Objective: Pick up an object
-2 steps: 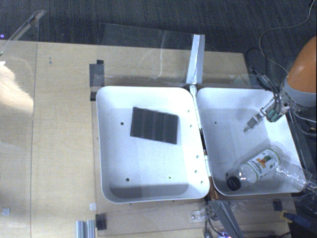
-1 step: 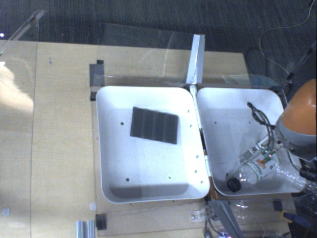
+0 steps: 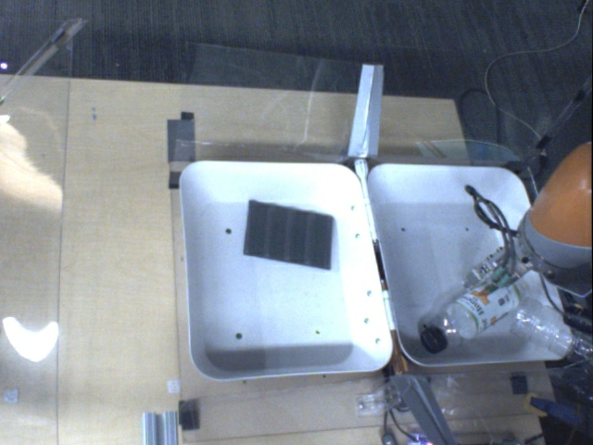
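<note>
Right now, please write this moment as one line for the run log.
arm: over right bin | clear bottle: lying in right bin, black cap toward front | dark ribbed pad: flat in left bin | pick: not confirmed

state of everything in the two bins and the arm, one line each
mat: lying flat in the left bin, slightly skewed, apart from the walls
bottle: clear plastic, on its side in the right bin, dark cap on and pointing to the front-left corner
left bin: level, holds the mat
right bin: level, holds the bottle
arm: reaching over the right bin's right side, close above the bottle's base end
</note>
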Controlling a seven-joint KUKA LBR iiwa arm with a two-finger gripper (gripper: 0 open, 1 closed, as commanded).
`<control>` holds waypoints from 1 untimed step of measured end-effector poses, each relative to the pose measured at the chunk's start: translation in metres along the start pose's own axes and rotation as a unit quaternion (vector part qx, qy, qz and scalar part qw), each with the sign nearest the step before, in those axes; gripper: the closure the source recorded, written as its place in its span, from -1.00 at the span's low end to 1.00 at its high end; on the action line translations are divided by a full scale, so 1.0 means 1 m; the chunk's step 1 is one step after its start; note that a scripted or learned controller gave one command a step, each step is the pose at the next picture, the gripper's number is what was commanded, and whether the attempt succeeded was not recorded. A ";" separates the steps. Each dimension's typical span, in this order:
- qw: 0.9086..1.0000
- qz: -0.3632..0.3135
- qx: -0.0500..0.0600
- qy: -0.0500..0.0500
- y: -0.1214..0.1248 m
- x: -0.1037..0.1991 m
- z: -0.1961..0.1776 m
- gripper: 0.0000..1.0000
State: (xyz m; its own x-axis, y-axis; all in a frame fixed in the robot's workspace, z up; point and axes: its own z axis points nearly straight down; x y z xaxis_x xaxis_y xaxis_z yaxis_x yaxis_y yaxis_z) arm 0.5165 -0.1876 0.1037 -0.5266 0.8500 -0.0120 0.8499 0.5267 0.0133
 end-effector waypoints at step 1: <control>1.000 -0.024 0.003 0.002 0.035 -0.018 -0.070 1.00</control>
